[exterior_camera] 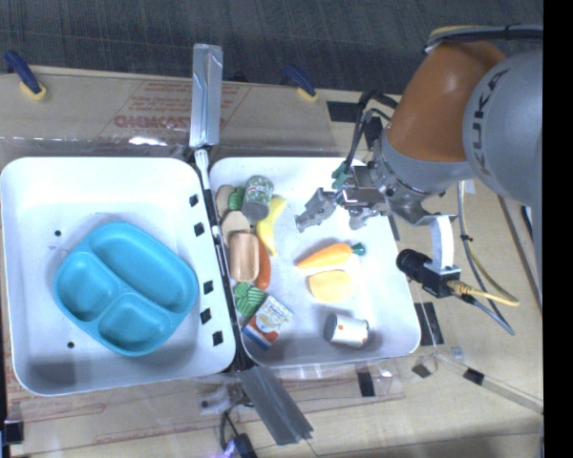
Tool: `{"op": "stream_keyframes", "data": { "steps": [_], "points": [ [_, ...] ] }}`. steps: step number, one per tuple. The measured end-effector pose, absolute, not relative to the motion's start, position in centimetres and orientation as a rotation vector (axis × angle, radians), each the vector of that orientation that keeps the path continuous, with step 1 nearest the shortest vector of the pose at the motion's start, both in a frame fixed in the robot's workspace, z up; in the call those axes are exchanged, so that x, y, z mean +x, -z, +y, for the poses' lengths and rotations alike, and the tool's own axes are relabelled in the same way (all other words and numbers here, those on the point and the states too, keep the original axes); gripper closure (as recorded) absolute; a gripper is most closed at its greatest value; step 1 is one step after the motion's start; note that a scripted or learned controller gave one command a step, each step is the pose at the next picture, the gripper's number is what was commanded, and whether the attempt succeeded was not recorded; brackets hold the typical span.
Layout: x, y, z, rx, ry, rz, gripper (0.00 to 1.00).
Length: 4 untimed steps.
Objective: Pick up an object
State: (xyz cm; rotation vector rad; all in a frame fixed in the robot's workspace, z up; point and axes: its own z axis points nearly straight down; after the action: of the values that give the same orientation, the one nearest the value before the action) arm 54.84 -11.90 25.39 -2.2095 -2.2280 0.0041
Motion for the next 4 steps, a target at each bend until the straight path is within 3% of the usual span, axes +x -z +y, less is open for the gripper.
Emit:
{"op": "stream_keyframes", "data": {
  "steps": [1,2,3,4],
  "points": [
    [63.8,-18.1,-11.7,-1.886,-0.004,-2.508,0.00],
    [65.6,-11.6,-12.9,-1.825,0.020,-2.580,0.00],
    [59.7,-9.3,-10.1,-1.659,0.001,-2.667,0.00],
    [60.1,-10.9,-10.0,-1.657,0.012,-2.677,1.00]
  ]
}}
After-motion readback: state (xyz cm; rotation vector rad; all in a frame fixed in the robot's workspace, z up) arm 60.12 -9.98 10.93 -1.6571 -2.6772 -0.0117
